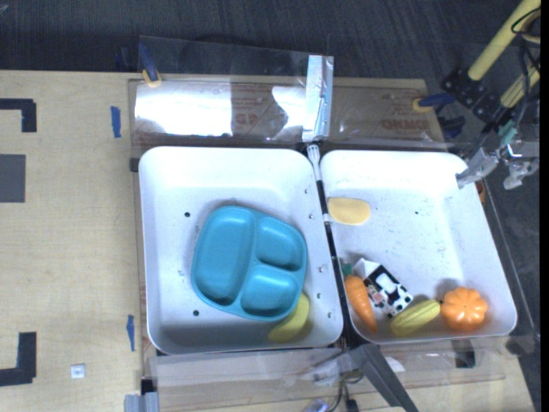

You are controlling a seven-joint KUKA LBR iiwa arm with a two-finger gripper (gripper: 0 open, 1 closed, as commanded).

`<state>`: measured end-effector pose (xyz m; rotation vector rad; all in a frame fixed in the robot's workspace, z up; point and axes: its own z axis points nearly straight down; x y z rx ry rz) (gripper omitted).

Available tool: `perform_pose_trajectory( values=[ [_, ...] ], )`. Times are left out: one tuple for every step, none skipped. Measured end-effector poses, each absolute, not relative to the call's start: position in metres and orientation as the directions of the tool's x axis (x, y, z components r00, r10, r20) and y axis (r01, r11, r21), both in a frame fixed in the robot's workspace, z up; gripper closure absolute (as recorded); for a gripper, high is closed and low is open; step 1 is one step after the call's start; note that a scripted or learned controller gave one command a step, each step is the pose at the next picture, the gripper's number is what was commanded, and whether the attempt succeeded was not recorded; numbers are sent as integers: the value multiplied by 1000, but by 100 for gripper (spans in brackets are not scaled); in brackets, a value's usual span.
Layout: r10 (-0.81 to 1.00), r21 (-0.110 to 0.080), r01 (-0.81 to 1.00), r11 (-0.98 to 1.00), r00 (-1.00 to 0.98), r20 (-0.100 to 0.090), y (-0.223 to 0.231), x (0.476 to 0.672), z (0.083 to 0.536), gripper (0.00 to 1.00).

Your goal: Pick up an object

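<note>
**Two bins on a wooden bench, gripper at the far right rim**

Pale wooden bench top [69,256] carries two shallow white bins side by side, with dark floor beyond it. Behind the bins lies a clear plastic sheet [232,101] over brown cardboard; the print on the cardboard is too faint to read.

Left bin [163,187] holds a blue divided plate [249,262] with three compartments, set near the bin's middle. A yellow-green fruit-shaped object [293,318] lies at the plate's lower right edge, partly tucked under it.

Right bin [429,196] holds five things. A pale yellow oval piece [348,210] lies alone near the left wall. Along the near wall, from left to right, sit an orange carrot-like piece [359,303], a small black-and-white patterned item [386,288] whose markings cannot be read, a yellow-green oblong piece [415,316] and a small orange pumpkin [464,307].

Gripper [506,163] hangs at the upper right corner of the right bin, over its rim, well apart from every object in it. Whether it is open or closed cannot be told; nothing is seen in its grasp.
</note>
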<state>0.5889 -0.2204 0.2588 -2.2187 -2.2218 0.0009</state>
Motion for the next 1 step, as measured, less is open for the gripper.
perform_pose_trajectory(
  values=[
    [975, -5, 975, -220, 220, 1, -223, 573, 219, 0]
  ],
)
